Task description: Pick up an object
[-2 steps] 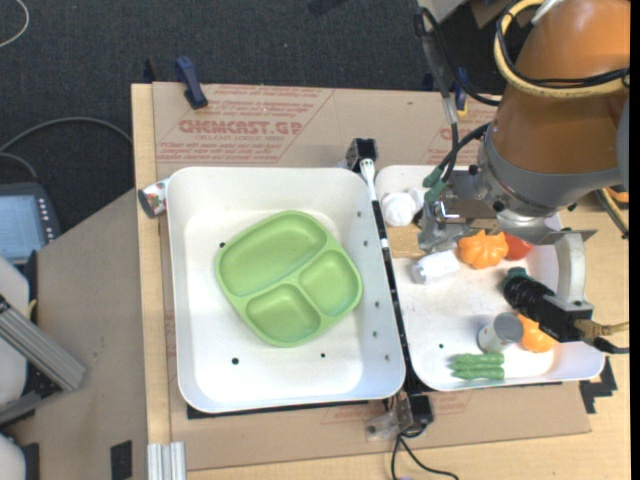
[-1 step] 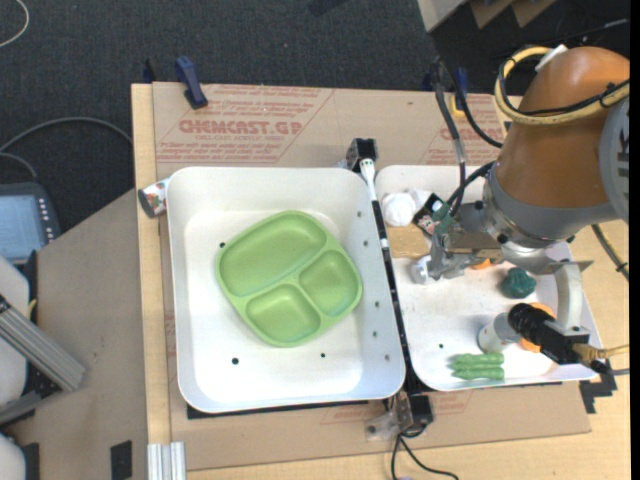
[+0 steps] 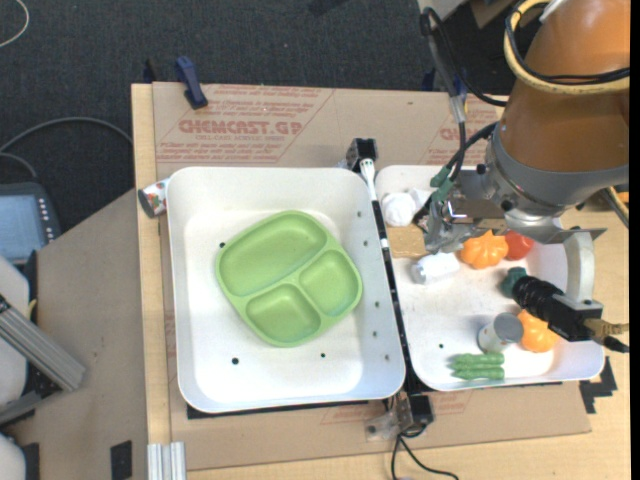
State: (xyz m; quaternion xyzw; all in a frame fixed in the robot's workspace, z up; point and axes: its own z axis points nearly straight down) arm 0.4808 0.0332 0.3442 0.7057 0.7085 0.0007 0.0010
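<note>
Even, fairly bright overhead light, a little cool. The white bins (image 3: 190,298) come close to washing out, with little surface detail. Soft, short shadows lie under the green plate (image 3: 290,278) and along the left bin's inner walls. The arm's orange band (image 3: 580,28) carries a broad soft sheen. The dark floor (image 3: 200,18) goes murky, grainy. Focus is modest throughout; small things in the right bin (image 3: 430,338) look soft-edged, and the cardboard print slightly smeared
</note>
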